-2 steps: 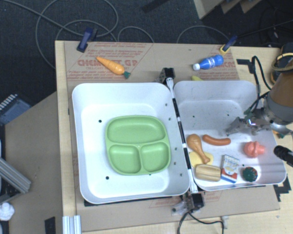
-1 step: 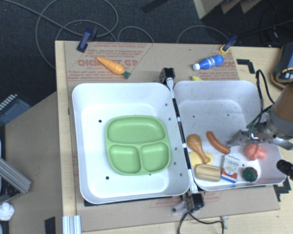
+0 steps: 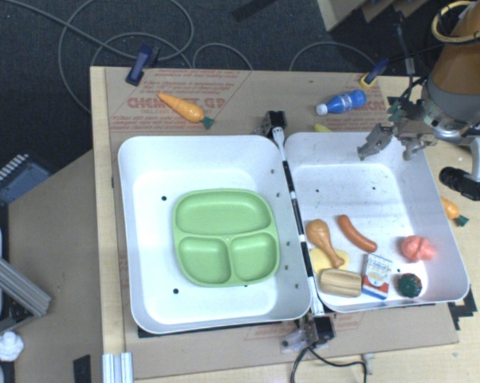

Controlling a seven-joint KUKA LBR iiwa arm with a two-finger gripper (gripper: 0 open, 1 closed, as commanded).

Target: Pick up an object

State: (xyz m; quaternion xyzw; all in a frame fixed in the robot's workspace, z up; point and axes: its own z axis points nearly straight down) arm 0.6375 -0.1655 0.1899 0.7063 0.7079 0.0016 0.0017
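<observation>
Two white bins lie side by side on the bench in my camera view. The left bin [image 3: 144, 182] holds a green divided plate [image 3: 226, 236], which lies flat near its middle. The right bin [image 3: 360, 190] holds the small things, all gathered along its near edge: a toy drumstick [image 3: 323, 241], a sausage [image 3: 356, 233], a bread roll [image 3: 340, 282], a small white and red packet [image 3: 376, 270], a pink lump [image 3: 418, 248] and a dark green round thing [image 3: 408, 284]. The drumstick and the bread roll are just beside each other, and the pink lump is apart from them, closer to the right wall.

I see the gripper [image 3: 391, 140] over the far right corner of the right bin, well apart from all these objects. Its two fingers are spread, and there is nothing between them. The grey arm with the orange band [image 3: 462, 74] comes in from the right.

Outside the bins, on the cardboard, a toy carrot [image 3: 184, 108] lies behind the left bin and a blue and white bottle [image 3: 342, 102] lies on its side behind the right bin.
</observation>
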